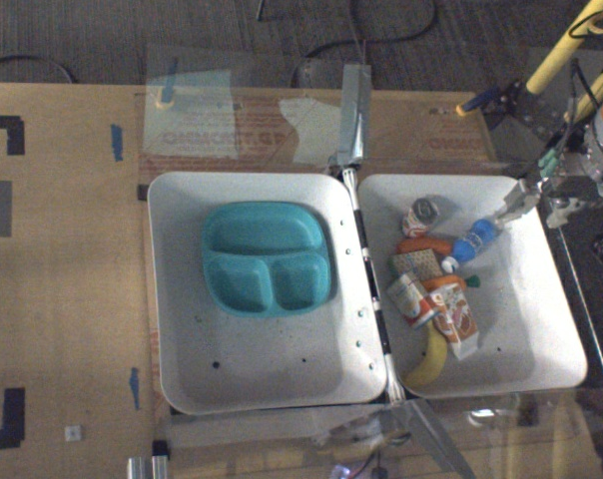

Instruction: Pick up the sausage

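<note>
Grey tool [521, 200] sits over the right bin's [541, 297] upper right rim; cannot tell its state. Blue bottle [473, 239] lies just beside it. Orange sausage [428, 246] lies further left, near the can [422, 211], above the cartons [456, 312] and banana [430, 360].

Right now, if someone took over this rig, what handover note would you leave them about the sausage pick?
Gripper: at the upper right edge of the right bin, above the bin floor; nothing visibly held.
Sausage: the orange-red piece lying in the right bin's upper left part, below a small can and against a waffle-like piece. A blue bottle lies between it and the gripper.
Left bin: holds a teal divided plate.
Done: arm is at the right bin.
Left: reach the sausage, close on it, lift it.
</note>
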`<state>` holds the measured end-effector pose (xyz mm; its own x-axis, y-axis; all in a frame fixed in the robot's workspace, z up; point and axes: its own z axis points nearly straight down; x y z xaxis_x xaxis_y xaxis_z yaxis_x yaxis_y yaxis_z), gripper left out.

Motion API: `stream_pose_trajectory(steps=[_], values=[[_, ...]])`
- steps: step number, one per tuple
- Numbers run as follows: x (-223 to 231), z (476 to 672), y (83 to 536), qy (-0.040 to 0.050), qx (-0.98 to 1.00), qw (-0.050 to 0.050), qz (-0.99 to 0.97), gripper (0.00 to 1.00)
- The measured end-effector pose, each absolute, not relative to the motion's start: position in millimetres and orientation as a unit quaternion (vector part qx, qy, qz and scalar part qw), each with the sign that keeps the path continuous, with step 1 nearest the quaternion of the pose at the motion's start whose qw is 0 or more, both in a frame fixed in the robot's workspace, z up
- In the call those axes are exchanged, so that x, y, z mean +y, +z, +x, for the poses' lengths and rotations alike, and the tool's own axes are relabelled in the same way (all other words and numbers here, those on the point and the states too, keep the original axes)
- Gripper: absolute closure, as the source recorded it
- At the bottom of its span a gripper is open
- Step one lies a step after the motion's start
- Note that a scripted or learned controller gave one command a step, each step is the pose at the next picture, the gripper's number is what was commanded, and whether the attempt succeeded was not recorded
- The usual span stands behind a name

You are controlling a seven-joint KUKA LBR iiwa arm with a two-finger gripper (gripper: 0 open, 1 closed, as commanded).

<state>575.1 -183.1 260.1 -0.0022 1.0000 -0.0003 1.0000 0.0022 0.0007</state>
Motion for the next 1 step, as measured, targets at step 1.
stream_pose_trajectory(steps=[1], values=[[-99.7, 607.5, 216.3, -0.0002, 0.695, -0.001, 0.719, 0.0]])
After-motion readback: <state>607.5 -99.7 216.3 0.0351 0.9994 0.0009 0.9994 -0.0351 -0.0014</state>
